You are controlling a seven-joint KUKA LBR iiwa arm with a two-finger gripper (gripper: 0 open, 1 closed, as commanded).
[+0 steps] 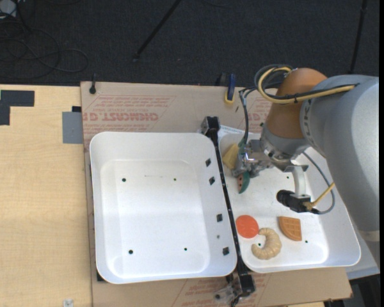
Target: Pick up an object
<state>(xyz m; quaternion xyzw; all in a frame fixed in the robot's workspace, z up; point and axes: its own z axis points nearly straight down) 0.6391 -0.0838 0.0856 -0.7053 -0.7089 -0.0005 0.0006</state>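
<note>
My gripper (248,166) reaches down into the right bin (320,251) near its upper left corner. A small dark green object (244,183) lies right at the gripper's tip, touching or nearly touching it. A pale yellow object (230,155) lies just left of the gripper, against the bin's left wall. Further toward the front are a red disc (246,226), a tan croissant-shaped piece (267,244) and an orange wedge (290,228).
The left bin (153,203) stands beside the right one, with a black divider strip (221,190) between them. The grey arm with its orange band (294,107) and its cables covers the right bin's back right part. A black plug (293,200) hangs over the bin's middle.
</note>
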